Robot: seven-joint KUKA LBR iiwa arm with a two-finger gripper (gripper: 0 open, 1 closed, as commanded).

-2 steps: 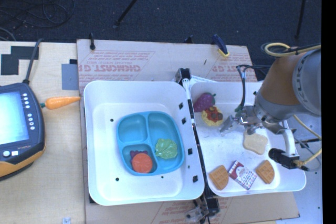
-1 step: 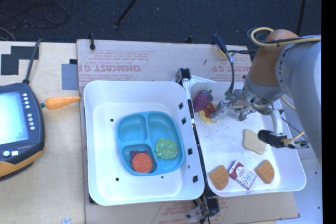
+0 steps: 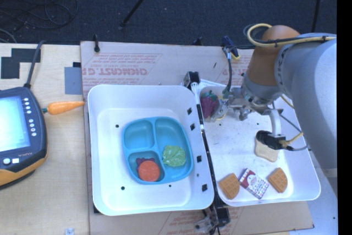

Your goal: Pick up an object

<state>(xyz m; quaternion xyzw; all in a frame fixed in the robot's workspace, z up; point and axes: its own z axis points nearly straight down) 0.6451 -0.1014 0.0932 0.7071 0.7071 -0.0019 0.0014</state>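
Starting at the left, you are looking at a handheld screen [image 3: 16, 135] and a toy carrot [image 3: 65, 108] lying on the bench outside the bins; neither is in reach of the job. Next, the left bin [image 3: 104, 173] is holding a blue divided plate [image 3: 157, 150] with a red round piece [image 3: 148, 170] in its lower left compartment and a green leafy piece [image 3: 174, 156] in its lower right one.

Moving on, the right bin [image 3: 308, 187] is where the gripper [image 3: 226, 109] is working, low in the upper left corner by the dividing wall. A purple bunch of grapes [image 3: 209, 104] is sitting just beside it, right against that wall. You cannot tell from this slant whether it is spread wide or closed, or whether the grapes are between its fingers.

Judging by looks, the grapes are a light, knobbly plastic toy (likely slick on the bumps), so you are better off closing across the widest part of the bunch than on a single grape. The wall alongside is crowding one side.

Further right, a slice of bread [image 3: 268, 149], two waffle-like biscuits [image 3: 229, 185] [image 3: 278, 179] and a small red-and-white packet [image 3: 253, 183] are lying flat, thin and harder to get under.
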